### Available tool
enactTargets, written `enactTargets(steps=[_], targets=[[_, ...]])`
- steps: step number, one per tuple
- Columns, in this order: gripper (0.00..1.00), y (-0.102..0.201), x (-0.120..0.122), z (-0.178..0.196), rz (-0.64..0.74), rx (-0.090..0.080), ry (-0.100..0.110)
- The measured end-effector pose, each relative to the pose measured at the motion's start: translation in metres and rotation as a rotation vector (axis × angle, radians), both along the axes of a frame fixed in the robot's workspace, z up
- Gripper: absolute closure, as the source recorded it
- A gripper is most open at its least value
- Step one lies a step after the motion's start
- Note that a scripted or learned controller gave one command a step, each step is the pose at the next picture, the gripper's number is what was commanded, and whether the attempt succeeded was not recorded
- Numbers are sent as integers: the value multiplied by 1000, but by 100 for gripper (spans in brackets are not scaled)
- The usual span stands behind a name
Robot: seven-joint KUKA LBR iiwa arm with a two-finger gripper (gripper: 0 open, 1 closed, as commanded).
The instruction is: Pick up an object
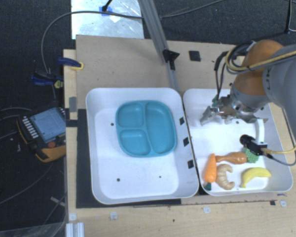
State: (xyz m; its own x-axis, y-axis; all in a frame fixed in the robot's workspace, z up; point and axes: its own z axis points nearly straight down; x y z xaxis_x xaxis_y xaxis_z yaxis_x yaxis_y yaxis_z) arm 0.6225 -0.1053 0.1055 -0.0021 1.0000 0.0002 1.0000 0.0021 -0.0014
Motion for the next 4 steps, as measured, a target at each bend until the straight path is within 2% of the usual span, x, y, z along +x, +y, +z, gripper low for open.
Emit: enactTargets(steps=[1,3,4], targets=[[100,-1,2,14,0,-1,-7],[100,-3,5,111,3,-1,-9],[100,50,-10,103,7,1,-1]])
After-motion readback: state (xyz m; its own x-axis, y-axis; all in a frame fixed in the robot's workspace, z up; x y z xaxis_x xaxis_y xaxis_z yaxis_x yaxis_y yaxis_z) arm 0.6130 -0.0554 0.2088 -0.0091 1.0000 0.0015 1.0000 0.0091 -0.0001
